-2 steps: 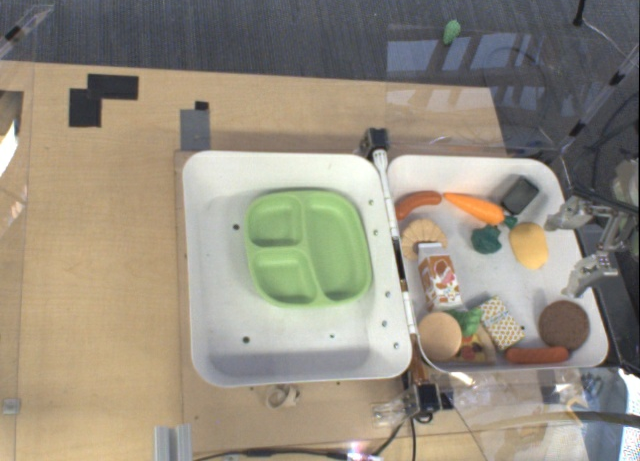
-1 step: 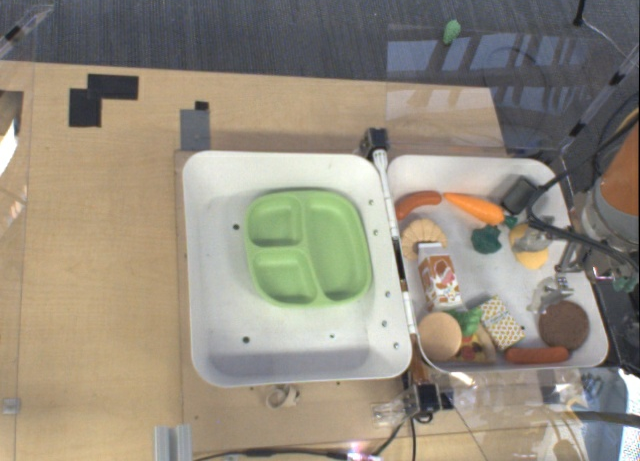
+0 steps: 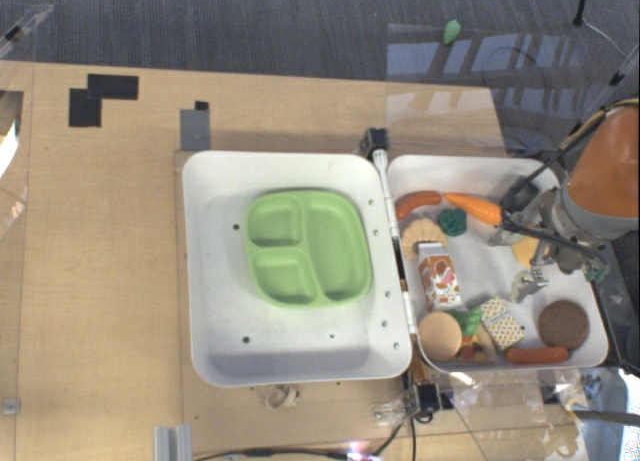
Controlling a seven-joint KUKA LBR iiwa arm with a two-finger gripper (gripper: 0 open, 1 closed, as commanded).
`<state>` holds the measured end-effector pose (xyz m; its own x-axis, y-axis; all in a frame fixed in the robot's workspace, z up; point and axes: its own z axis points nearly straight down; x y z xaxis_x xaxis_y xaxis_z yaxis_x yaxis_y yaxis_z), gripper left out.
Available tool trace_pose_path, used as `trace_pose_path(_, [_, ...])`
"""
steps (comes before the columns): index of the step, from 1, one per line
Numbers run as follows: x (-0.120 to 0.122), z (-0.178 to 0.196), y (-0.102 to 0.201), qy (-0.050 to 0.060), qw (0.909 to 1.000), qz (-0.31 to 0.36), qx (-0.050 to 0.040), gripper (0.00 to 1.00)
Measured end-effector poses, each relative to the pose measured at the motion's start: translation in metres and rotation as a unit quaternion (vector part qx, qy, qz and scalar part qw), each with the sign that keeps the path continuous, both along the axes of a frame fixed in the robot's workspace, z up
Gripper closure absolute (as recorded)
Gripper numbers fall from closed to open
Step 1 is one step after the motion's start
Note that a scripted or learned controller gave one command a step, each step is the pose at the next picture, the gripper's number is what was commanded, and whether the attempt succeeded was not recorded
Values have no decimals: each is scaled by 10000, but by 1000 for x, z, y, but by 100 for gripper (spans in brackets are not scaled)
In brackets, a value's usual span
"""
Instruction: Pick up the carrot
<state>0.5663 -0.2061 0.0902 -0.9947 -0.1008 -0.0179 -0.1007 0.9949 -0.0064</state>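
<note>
White plastic forms both bins on the bench (image 3: 90, 279). Nearest in the right bin (image 3: 600, 344) lie a red sausage (image 3: 537, 355), a bread roll (image 3: 439, 333) and a brown disc (image 3: 564, 322). A juice carton (image 3: 439, 280) sits mid-bin. At the right, the end effector (image 3: 530, 274) hangs over the bin; whether it is wide or narrow cannot be told. Farther back lies the carrot (image 3: 474, 209), its long axis running left-right, slightly slanted, green top toward the bin's middle at lower left, just beside the arm. A green plate (image 3: 305, 248) occupies the left bin (image 3: 220, 339).
</note>
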Motion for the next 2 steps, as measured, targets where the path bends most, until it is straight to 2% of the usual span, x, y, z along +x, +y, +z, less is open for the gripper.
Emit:
trace_pose_path(1, [4,14,2,-46,10000,36,-3,100])
trace_pose_path(2, [4,13,2,-41,10000,36,-1,0])
